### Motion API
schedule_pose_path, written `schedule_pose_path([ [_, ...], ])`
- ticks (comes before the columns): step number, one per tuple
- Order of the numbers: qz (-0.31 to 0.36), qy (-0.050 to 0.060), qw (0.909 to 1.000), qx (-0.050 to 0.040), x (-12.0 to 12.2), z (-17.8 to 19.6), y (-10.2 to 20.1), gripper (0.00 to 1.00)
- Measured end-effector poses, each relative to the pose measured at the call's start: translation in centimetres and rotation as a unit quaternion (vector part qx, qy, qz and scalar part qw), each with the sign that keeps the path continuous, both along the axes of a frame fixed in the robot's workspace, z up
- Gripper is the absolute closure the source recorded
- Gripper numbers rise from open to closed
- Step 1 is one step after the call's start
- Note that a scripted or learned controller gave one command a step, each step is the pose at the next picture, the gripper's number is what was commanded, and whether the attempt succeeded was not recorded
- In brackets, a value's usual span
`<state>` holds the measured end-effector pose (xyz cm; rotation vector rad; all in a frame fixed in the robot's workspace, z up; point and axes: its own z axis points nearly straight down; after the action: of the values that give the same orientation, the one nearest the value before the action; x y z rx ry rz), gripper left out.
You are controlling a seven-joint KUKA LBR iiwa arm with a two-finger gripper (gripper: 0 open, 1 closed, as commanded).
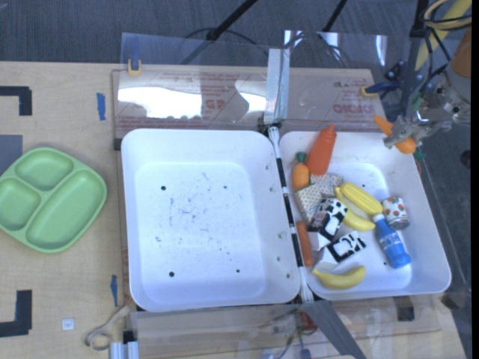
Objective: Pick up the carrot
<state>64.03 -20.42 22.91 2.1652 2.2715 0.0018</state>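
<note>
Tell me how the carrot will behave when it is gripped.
The carrot looks like smooth, stiff plastic, so it may slip. Its round, tapered body could roll or pivot. It leans on the right bin's divider side, which might steady it.

The wooden bench [67, 88] bears two white bins [202, 215] (side by side) and a green plate [51, 199].

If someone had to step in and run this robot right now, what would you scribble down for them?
Gripper: over the right white bin's far right corner, apparently with a small orange piece at its tip; too blurred to tell whether it grips anything.
Carrot: the large orange tapered carrot lies at the right bin's far left, near the divider, apart from the gripper. A smaller orange carrot-like toy sits just below it.
Done: nothing confirmed.
Left: reach the carrot, grasp and lift it.
</note>
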Motion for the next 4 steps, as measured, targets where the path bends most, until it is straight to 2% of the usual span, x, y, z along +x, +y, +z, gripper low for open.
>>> schedule_pose_path([
  [1,0.000,0.000,1.0000,0.0001,0.0,0.0,0.0,0.00],
  [2,0.120,0.000,0.9928,-0.0006,-0.4,16.0,1.7,0.00],
  [3,0.135,0.001,0.9909,0.0000,2.6,1.3,-1.8,0.00],
  [4,0.143,0.000,0.9897,0.0000,2.7,-9.0,-0.8,0.00],
])
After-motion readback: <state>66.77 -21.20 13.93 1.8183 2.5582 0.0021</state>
